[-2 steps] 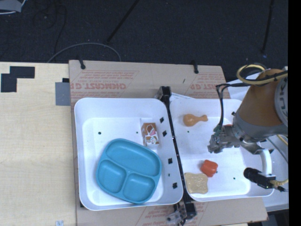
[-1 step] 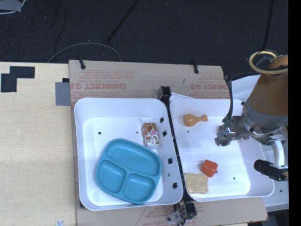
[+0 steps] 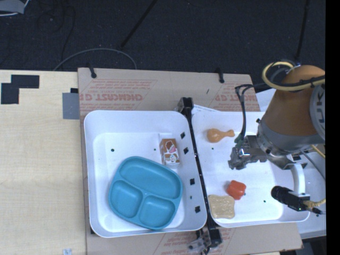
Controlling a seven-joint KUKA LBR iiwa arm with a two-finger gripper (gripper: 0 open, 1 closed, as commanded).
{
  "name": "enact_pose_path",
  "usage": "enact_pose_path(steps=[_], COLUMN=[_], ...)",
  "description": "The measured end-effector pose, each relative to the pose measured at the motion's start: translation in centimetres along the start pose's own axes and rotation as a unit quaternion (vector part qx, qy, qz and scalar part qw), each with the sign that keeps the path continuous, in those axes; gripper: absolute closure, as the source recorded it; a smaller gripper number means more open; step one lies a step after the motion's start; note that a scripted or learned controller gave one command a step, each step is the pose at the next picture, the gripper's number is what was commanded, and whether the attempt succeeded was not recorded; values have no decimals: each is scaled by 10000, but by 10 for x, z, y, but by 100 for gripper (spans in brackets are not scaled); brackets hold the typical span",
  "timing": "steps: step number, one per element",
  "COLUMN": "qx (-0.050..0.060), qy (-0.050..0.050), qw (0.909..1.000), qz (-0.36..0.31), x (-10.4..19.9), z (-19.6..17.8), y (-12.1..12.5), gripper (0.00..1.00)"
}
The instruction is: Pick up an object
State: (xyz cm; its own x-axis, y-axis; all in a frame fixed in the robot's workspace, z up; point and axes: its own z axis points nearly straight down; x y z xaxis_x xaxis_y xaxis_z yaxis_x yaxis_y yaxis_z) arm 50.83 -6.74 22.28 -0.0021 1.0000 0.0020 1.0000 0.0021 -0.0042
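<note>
My gripper (image 3: 237, 159) hangs over the middle of the right bin (image 3: 265, 209), its metal fingers pointing left. An orange pear-shaped toy (image 3: 219, 135) lies up and to the left of it. A small red block (image 3: 237, 189) sits below it, clearly apart from the fingers. A tan slice of toy bread (image 3: 221, 206) rests at the bin's near left corner. Nothing shows between the fingers.
The left bin (image 3: 101, 142) holds a blue divided plate (image 3: 145, 192) and a small printed packet (image 3: 170, 151) near its right wall. A black divider rail (image 3: 193, 163) runs between the bins. The bulky arm body covers the right bin's far right side.
</note>
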Motion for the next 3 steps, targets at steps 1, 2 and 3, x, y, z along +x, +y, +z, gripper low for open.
enact_pose_path(steps=[1, 2, 3], qx=[-10, -5, -2], qy=[-1, -9, -7], qw=[10000, 10000, 10000], qz=[-14, -12, -7], x=[50, 103, 149], z=[-9, -16, -16], y=[3, 5, 5], gripper=[100, 100, 100])
